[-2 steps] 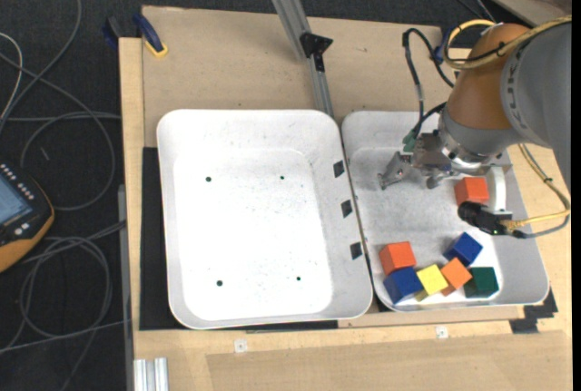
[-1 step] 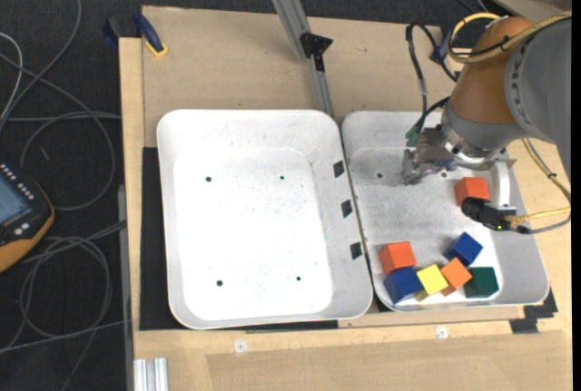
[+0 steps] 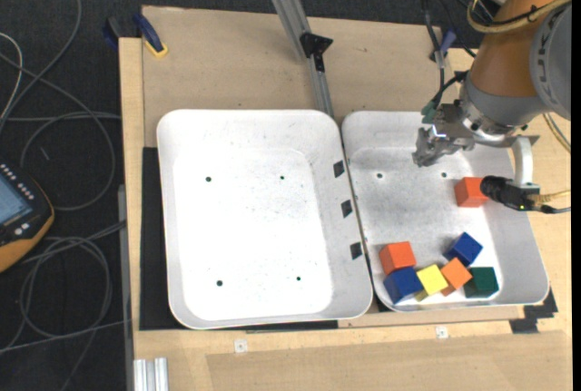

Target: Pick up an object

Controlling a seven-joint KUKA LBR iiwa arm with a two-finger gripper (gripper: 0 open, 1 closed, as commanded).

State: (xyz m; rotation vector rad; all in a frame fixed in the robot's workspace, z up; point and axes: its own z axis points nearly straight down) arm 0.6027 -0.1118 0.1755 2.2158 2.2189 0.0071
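In the right bin (image 3: 399, 199), an orange-red block (image 3: 469, 191) lies alone near the right wall. Along the bin's front edge sits a cluster: an orange block (image 3: 397, 255), a blue block (image 3: 402, 284), a yellow block (image 3: 430, 278), a smaller orange block (image 3: 456, 272), a second blue block (image 3: 466, 248) and a green block (image 3: 483, 280). My gripper (image 3: 428, 151) hangs over the bin's back part, up and to the left of the orange-red block and well apart from the cluster. I see no block at its tip.
The left bin (image 3: 182, 199) lies beside the right one, split from it by a ridge with black clips (image 3: 346, 208). A slanted metal pole (image 3: 290, 8) rises behind the bins. A black cable fitting (image 3: 505, 191) sticks out beside the orange-red block.
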